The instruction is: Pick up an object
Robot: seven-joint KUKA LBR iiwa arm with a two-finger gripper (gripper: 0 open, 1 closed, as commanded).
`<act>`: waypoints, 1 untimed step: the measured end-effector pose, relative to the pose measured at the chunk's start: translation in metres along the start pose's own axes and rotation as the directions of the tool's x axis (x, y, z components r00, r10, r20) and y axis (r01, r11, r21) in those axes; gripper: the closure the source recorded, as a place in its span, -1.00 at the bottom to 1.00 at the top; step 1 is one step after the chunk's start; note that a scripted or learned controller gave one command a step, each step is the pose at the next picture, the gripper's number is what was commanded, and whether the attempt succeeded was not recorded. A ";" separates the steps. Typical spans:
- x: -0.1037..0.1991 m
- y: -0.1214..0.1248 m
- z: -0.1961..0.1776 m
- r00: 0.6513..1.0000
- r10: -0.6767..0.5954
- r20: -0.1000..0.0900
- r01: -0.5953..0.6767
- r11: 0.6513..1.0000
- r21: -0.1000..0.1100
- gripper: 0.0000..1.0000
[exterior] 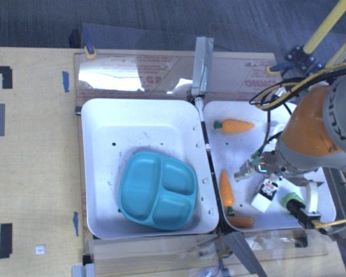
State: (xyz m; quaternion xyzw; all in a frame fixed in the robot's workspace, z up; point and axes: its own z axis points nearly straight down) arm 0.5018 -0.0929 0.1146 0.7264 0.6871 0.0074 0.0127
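Note:
Three orange toy carrots lie in the right bin (pixel 248 227). One carrot (pixel 236 126) rests near the far wall, one (pixel 226 189) runs along the left wall, and a short one (pixel 242 220) sits at the near edge. My gripper (pixel 248 169) hangs low over the middle of this bin, to the right of the left-wall carrot and apart from it. Nothing shows in its grasp. A small white block with a dark face (pixel 264 196) lies just below the gripper.
The left bin (pixel 103 120) holds a blue divided plate (pixel 159 189) at its near right. A raised divider (pixel 206 149) separates the two bins. The arm's grey and orange body (pixel 311 131) covers the right bin's right side.

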 end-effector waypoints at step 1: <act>-0.042 -0.003 0.009 0.983 -0.185 -0.001 0.184 0.983 -0.023 -1.00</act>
